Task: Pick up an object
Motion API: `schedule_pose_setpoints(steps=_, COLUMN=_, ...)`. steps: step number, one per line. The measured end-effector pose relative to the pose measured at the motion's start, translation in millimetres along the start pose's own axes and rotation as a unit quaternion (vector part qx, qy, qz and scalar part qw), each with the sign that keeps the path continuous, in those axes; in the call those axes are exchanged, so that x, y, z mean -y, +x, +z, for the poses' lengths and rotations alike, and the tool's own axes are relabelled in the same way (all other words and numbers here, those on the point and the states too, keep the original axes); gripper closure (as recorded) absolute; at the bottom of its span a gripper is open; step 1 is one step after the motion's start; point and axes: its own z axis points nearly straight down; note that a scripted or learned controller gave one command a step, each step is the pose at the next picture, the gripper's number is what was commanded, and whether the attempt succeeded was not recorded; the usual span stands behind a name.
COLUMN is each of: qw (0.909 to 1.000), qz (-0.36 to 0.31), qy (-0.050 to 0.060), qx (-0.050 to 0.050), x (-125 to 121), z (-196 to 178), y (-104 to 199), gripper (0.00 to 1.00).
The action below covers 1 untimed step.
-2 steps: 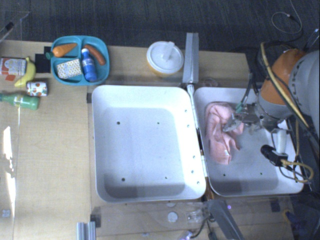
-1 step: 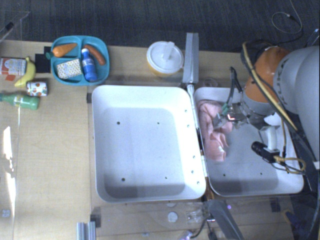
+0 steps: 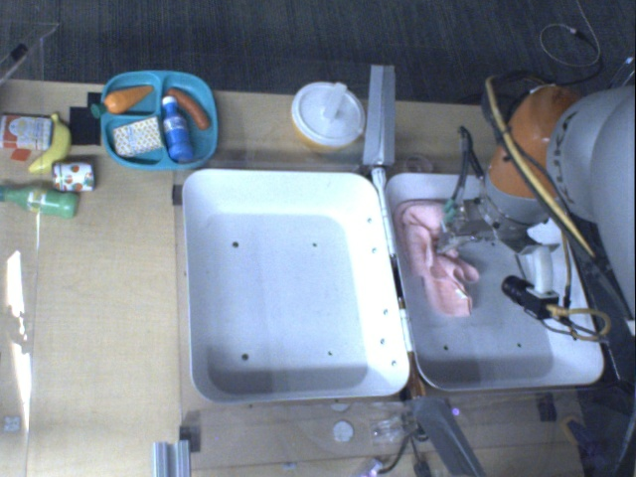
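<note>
A crumpled pink cloth (image 3: pixel 429 256) lies along the left side of the right bin (image 3: pixel 497 361). My gripper (image 3: pixel 459 235) hangs low over that bin, right at the cloth's right edge, below the grey arm with its orange band (image 3: pixel 527 137). The cloth touches or lies just under the gripper's tip; I cannot tell if any of it is pinched.
The left bin (image 3: pixel 288 286) sits beside the right one, a metal divider (image 3: pixel 378 117) at their far join. A yellow-white lidded cup (image 3: pixel 328 115) stands behind. A blue tray (image 3: pixel 159 119) of toy food, a banana (image 3: pixel 52 145), a can and a green bottle lie at the far left.
</note>
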Motion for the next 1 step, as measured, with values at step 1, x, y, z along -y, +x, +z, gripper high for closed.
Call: schedule_pose_setpoints(steps=1, qw=1.0000, qz=0.000, qy=0.000, qx=0.000, x=0.0, z=-0.1, y=-0.4, gripper=0.00)
